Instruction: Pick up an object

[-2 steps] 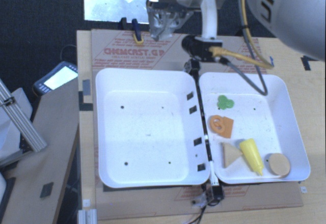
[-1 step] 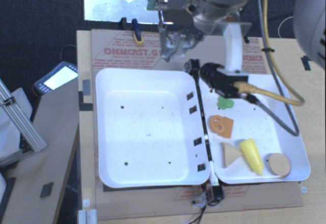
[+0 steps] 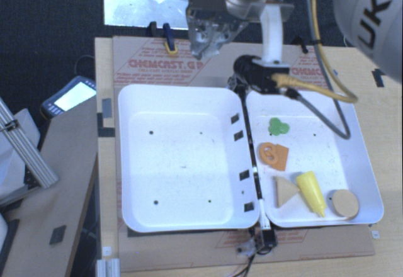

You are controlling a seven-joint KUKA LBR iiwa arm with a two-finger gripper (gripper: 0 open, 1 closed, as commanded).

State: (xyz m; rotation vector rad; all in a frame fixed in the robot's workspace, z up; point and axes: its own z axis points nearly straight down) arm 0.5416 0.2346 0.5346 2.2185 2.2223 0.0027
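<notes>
Honestly, the gripper point(image 3: 200, 49) hangs past the bins' far edge, can't tell its state. All 5 objects sit in the right bin point(image 3: 352, 143); I'd target the yellow cone point(image 3: 312, 192) near the front edge, descending squarely.

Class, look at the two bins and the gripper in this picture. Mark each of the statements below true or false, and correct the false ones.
1. The yellow cone lies in the right bin. True.
2. The green piece lies in the left bin. False: it lies in the right bin.
3. The gripper hangs above the bench beyond the bins. True.
4. The round tan disc sits beside the orange piece. False: it sits beside the yellow cone.
</notes>
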